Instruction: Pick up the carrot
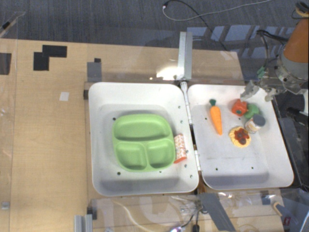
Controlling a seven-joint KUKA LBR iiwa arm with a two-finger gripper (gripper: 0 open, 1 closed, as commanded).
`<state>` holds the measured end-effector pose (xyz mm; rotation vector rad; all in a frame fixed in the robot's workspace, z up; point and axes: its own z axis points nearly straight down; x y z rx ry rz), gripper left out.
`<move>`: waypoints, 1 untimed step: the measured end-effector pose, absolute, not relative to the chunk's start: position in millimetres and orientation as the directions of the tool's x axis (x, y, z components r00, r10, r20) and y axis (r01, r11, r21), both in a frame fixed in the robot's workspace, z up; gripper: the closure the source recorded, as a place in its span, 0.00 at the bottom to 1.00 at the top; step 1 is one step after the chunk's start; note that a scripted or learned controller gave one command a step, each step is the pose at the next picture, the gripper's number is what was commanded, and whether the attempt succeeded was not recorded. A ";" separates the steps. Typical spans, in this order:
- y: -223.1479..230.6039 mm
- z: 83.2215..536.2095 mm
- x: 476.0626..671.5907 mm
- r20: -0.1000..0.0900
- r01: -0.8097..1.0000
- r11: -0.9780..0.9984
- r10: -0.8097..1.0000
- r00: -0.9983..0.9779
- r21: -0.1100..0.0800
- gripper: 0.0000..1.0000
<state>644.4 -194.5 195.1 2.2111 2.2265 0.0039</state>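
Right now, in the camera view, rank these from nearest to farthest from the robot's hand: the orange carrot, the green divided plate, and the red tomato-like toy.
Measured from the hand at the right bin's far edge:
1. Red tomato-like toy, just below the hand in the right bin.
2. Orange carrot, further left in the same bin.
3. Green divided plate, across in the left bin.

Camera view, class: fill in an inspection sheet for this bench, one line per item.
Surface: two shallow white bins, left bin, right bin.
Job's thing: orange carrot with green top, lying loose in right bin.
Clutter: green divided plate, small patterned packet, red-and-green toy, round pizza toy, small jar.
Gripper: gripper over right bin's far edge.
Cables: black cable on floor.
Surroundings: wooden bench.
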 end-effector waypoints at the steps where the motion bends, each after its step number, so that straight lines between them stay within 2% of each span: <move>1: -161.9 197.1 654.1 0.000 0.964 -0.267 0.964 0.267 0.005 0.00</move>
